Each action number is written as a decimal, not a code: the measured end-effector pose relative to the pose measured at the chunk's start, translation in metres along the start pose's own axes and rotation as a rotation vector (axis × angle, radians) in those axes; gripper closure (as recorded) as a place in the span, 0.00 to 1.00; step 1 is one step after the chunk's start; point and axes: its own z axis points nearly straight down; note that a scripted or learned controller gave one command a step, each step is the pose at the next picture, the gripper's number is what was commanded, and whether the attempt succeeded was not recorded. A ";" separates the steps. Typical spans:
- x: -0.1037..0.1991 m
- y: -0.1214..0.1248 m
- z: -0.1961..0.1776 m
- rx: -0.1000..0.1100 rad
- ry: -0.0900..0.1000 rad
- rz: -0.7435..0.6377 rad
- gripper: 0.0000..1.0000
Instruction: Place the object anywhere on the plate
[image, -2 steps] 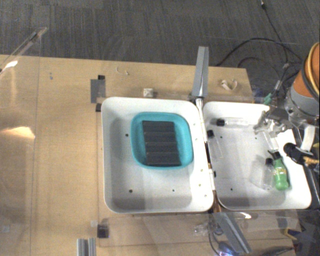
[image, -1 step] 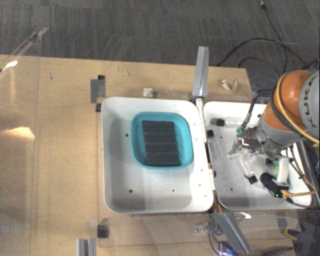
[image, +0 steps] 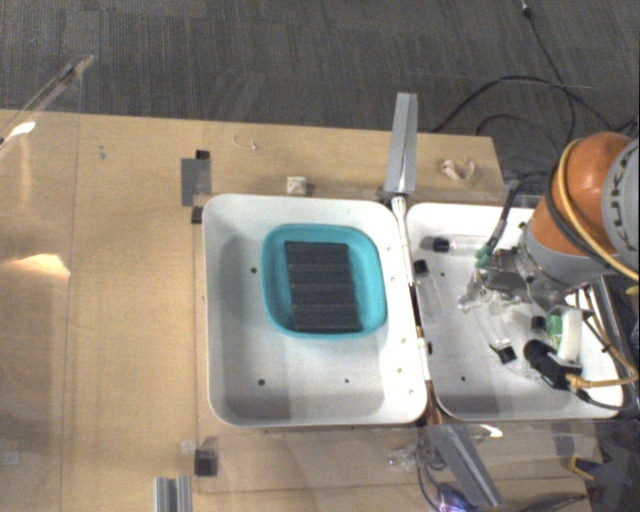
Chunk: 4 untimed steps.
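Observation:
A teal plate (image: 372, 290) with rounded corners sits in the left bin (image: 235, 380), toward its back. A dark ribbed rectangle (image: 322, 287) covers the plate's middle. My gripper (image: 487, 297) hangs low over the middle of the right bin (image: 455, 395), well right of the plate. A clear tube with a black cap (image: 447, 243) lies at the back of that bin, left of the gripper. A small black piece (image: 503, 352) rests just in front of the gripper, and a white and green thing (image: 568, 335) lies to its right. I see nothing held in the gripper.
A tiny black bit (image: 420, 266) lies near the right bin's left wall. The divider between the bins (image: 410, 300) separates gripper and plate. A grey metal bar (image: 402, 150) stands behind the bins. The grey and orange arm (image: 590, 210) covers the right bin's back right.

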 end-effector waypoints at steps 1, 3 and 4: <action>0.000 0.000 0.000 0.000 0.000 0.000 0.00; 0.020 0.060 -0.013 0.006 -0.002 0.139 0.00; 0.157 -0.008 -0.069 0.005 0.001 0.221 0.00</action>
